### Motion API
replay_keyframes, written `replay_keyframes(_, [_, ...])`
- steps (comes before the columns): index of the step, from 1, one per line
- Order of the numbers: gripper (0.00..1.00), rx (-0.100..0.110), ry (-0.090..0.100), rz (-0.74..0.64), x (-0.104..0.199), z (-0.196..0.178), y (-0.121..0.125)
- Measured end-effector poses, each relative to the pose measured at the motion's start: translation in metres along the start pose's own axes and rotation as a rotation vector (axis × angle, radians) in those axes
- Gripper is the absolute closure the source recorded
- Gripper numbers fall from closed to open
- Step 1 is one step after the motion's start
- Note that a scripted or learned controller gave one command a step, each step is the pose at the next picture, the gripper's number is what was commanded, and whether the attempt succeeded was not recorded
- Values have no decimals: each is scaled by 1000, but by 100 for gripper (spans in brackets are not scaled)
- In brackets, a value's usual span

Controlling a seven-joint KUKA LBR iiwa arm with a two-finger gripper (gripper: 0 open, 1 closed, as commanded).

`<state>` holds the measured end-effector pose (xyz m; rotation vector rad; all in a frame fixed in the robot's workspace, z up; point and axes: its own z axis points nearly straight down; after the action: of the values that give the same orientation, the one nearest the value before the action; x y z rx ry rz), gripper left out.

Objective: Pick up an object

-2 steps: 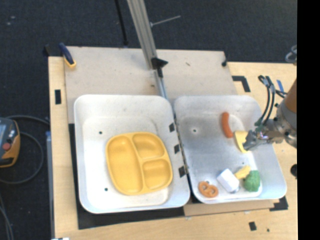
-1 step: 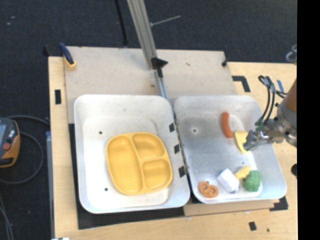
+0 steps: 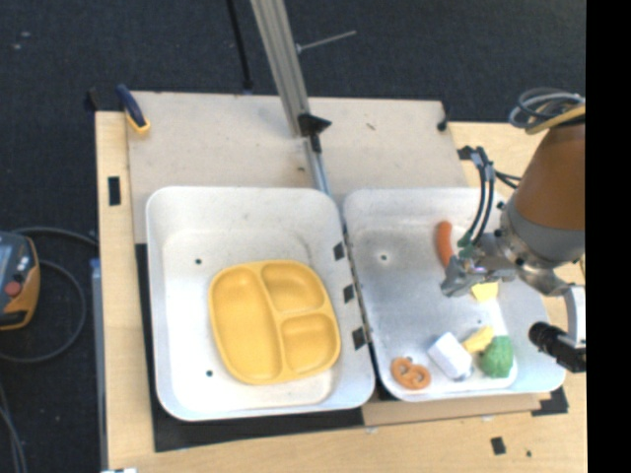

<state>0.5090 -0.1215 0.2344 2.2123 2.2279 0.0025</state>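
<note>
White plastic formed both shallow bins on the surface. The left bin (image 3: 173,264) carried a yellow divided tray (image 3: 274,319). The right bin (image 3: 394,294) carried the loose objects: an orange sausage-shaped piece (image 3: 445,240) standing toward its far middle, a yellow block (image 3: 485,291) just beside the arm's working end, and, along the near edge, an orange pretzel-shaped piece (image 3: 410,372), a white block (image 3: 451,355), a second small yellow piece (image 3: 478,339) and a green piece (image 3: 497,357), these last three crowded together and seemingly touching.

The arm (image 3: 552,195) reached in from the right over the right bin. The pincer (image 3: 463,276) hung low over the bin floor, between the sausage-shaped piece and the yellow block. The fingers were too dark and small to make out; whether they stood wide or narrow could not be told, and nothing was seen between them.

Assessment: the descent or approach step was in hand, with no grasp established. The yellow block appeared the likeliest target, though the sausage-shaped piece lay comparably close. The next move would call for centring over one item alone, lowering until the fingers bracketed it, closing, then lifting straight up. Risk noted: an off-centre closure could nudge the block aside.
</note>
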Motion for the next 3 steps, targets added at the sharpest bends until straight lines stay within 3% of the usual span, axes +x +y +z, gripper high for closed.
replay_keyframes(3, [100,1,2,-2,166,-13,24])
